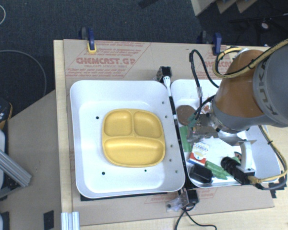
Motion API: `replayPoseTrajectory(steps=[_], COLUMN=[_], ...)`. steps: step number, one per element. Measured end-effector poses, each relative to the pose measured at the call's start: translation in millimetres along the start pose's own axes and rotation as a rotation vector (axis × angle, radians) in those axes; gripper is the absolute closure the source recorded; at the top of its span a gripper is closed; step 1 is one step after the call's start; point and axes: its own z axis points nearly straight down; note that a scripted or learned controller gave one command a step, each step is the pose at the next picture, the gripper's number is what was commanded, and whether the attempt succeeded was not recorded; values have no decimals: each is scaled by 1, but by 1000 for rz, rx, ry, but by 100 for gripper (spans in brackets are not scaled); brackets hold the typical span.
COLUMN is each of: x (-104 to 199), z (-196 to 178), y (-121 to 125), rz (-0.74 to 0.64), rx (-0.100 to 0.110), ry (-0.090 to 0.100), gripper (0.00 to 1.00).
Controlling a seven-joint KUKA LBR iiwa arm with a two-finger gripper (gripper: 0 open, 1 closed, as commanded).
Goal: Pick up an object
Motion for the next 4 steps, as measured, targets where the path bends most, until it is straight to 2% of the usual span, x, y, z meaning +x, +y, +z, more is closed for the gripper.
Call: replayPoseTrajectory(steps=[1,2,3,4], x=[118,155,108,97], z=[48,-30,63,-30], y=[6,48,33,-9], rz=[0,7,19,14], rx=[12,-3,19,2], ry=[1,-1,-7,-3], gripper=[100,100,100,100])
